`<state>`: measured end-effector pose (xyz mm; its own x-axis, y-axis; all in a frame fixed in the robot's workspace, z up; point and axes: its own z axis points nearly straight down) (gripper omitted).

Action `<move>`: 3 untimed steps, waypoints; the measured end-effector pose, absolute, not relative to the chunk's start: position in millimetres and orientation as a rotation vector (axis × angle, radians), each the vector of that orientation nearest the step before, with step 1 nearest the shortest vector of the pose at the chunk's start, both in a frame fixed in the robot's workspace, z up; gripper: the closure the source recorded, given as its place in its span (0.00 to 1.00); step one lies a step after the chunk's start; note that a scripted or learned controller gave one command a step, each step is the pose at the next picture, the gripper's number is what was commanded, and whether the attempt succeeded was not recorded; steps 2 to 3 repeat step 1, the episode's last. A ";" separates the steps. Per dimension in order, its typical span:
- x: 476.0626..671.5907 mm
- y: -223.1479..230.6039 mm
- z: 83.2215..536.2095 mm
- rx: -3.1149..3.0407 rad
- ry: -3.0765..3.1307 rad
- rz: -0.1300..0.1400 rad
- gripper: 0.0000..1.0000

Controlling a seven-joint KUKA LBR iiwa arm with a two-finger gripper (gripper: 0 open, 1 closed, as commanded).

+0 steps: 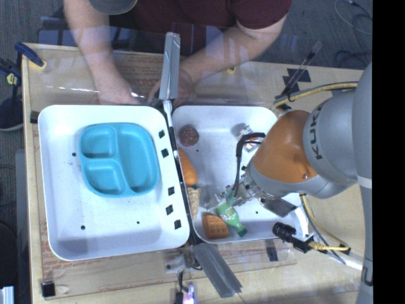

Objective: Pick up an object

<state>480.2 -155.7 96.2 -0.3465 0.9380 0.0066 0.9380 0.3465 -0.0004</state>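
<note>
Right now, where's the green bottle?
In the camera view the green bottle lies tilted in the right bin, near its front edge, just right of the waffle-like orange piece and directly below the gripper.

Blue divided tray (120, 158) in left bin (57, 233), person (190, 5) leaning above bench (329, 277)

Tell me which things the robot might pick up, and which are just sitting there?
For picking:
green bottle
waffle
carrot
corn
brown round piece
gripper

Just sitting there:
blue divided plate
white bins
</note>
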 end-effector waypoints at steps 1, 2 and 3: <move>514.1 -143.7 233.0 -1.888 -2.507 0.004 1.00; 514.1 -143.7 233.0 -1.888 -2.507 0.004 1.00; 514.1 -143.7 233.0 -1.888 -2.507 0.004 1.00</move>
